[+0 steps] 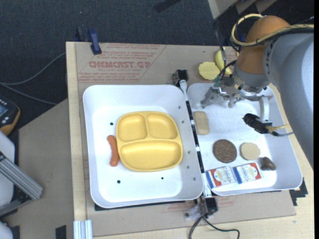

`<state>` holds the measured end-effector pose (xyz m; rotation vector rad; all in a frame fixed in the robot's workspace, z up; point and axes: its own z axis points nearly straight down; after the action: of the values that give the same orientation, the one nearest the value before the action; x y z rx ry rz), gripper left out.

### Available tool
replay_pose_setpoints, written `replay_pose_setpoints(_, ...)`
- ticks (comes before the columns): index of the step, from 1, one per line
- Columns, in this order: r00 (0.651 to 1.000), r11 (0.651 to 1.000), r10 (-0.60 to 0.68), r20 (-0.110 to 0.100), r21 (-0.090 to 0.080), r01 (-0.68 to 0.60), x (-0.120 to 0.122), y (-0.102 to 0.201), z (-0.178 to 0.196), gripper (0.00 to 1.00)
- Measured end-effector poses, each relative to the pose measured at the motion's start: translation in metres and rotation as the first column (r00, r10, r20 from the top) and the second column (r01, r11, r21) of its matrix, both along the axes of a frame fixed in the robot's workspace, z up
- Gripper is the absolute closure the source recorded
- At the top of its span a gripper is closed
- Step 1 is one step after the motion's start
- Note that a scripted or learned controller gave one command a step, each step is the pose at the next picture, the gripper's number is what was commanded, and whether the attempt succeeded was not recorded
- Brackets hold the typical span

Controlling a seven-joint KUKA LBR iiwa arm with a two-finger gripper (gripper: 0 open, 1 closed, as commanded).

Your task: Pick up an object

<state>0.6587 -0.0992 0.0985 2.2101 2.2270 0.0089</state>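
The grey arm with its orange band [254, 44] comes in from the right and hangs over the far end of the right bin [284, 180]. My gripper [221, 101] is open, its two fingers spread over bare white bin floor with nothing between them. Just below and left of it lies a tan oblong piece [201, 122]. Nearer the front of the same bin are a brown round patty [225, 150], a beige round cookie [249, 151], a small brown lump [267, 164] and a flat red, white and blue carton [233, 175].
The left bin [97, 173] holds a yellow divided plate [148, 141] and an orange sausage [113, 150] beside it. Yellow toy food [208, 70] lies on the bench beyond the right bin. A black cable fitting [255, 123] hangs from the arm over the right bin.
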Motion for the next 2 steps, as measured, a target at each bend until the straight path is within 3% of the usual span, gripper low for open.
replay_pose_setpoints(1, 1.0, 1.0, -0.006, -0.009, 0.0, 0.006, -0.0079, 0.0049, -0.0145, 0.0)
replay_pose_setpoints(2, 1.0, 1.0, -0.007, -0.004, -0.002, 0.007, 0.0013, 0.0061, -0.0127, 0.0)
